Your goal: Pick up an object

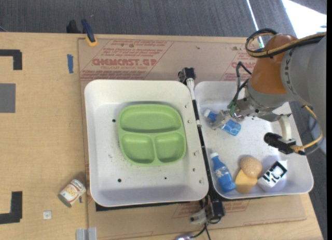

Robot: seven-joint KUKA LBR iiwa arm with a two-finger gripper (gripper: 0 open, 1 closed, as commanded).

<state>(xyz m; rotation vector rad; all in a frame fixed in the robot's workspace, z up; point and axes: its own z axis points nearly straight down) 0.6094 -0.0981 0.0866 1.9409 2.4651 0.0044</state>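
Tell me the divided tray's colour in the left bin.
Light green tray, camera view.

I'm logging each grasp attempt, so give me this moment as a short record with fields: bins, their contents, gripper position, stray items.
left bin: green divided tray
right bin: blue bottle, small blue item, tan rounded object, yellow block, black-and-white item
gripper: low in the right bin's upper part, at the small blue item; grasp cannot be judged
off the bins: small carton on the bench, left of the left bin

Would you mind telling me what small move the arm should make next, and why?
Probably a short lift to test the grasp: the gripper sits low in the right bin over a small blue object, though whether it holds it is unclear.
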